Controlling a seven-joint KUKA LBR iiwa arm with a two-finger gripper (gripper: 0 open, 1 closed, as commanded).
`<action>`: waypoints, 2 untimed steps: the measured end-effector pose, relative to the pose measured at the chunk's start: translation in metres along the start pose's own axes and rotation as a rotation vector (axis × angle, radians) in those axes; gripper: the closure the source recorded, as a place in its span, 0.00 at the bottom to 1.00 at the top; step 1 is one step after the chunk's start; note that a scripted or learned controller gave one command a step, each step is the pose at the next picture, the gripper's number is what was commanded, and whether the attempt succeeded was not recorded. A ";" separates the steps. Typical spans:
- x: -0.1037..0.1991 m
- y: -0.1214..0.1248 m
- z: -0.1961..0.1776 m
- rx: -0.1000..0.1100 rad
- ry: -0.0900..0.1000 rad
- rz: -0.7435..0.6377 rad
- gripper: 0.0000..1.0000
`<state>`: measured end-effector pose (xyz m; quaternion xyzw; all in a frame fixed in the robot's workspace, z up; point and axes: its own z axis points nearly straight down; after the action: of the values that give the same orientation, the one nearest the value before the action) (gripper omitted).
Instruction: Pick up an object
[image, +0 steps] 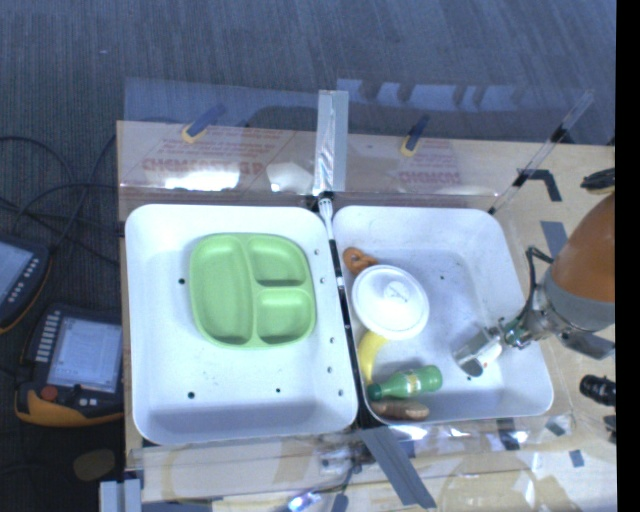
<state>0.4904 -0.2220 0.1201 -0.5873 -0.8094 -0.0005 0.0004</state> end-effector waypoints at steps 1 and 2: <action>0.023 0.007 0.029 -0.013 -0.004 0.365 0.00; 0.021 0.007 0.020 -0.016 -0.008 0.367 1.00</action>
<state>0.4906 -0.1995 0.1005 -0.7251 -0.6886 -0.0044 -0.0071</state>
